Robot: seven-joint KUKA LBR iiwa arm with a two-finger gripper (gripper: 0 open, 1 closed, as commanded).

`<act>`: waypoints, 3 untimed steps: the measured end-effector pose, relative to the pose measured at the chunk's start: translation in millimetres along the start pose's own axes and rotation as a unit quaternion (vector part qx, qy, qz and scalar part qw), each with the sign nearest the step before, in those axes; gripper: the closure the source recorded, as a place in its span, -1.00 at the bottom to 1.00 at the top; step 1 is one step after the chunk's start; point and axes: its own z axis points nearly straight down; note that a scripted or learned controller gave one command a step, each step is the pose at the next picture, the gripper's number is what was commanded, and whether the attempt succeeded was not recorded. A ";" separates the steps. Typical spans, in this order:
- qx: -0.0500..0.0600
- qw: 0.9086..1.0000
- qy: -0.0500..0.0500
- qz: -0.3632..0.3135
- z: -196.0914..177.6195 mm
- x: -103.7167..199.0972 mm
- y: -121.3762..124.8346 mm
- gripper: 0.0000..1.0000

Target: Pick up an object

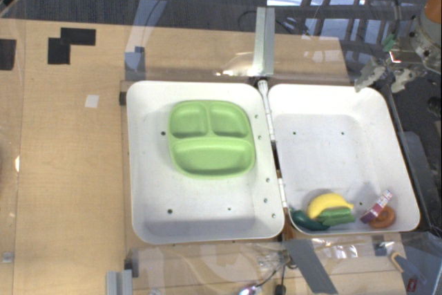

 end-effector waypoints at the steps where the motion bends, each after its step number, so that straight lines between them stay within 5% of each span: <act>1: 0.000 1.000 0.000 0.021 111.5 51.3 -57.0 -1.00; 2: -0.008 1.000 -0.001 -0.008 191.0 78.2 -85.8 -1.00; 3: -0.006 0.994 0.001 0.106 192.0 58.5 -66.1 -1.00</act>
